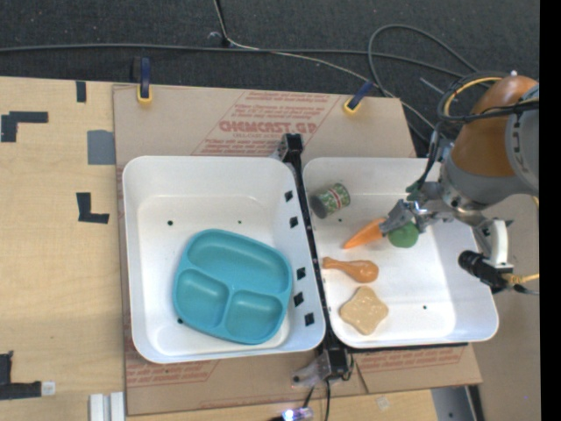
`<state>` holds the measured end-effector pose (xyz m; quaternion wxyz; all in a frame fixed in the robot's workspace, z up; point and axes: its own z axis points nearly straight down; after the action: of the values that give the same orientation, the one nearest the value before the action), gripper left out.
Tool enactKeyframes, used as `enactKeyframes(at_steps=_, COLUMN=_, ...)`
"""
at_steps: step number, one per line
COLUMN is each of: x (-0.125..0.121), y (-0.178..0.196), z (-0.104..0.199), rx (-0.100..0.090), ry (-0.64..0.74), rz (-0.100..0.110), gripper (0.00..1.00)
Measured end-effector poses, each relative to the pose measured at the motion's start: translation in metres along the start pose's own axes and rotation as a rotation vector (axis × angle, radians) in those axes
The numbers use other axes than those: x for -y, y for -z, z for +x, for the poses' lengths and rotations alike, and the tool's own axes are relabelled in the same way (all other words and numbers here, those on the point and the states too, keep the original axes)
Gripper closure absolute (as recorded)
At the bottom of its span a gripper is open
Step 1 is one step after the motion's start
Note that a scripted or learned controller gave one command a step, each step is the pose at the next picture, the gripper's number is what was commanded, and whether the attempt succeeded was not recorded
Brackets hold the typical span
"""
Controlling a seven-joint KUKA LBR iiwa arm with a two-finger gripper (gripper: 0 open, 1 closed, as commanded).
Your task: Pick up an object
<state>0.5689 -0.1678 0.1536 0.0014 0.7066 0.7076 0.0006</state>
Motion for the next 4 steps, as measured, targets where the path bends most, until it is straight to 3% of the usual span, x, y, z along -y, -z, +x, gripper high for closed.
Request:
enactKeyframes(at_steps=2, x=0.002, y=0.098, z=0.006, rx=0.0, ry=0.0, rz=-0.002, gripper=1.0)
enactKeyframes(at_steps=3, x=0.01, y=0.104, z=0.057, rx=-0.003, ry=0.004, rz=0.003, gripper=1.0)
enactKeyframes(at_steps=4, x=0.018, y=0.087, z=0.11, rx=-0.002, ry=0.004, rz=0.006, gripper=1.0)
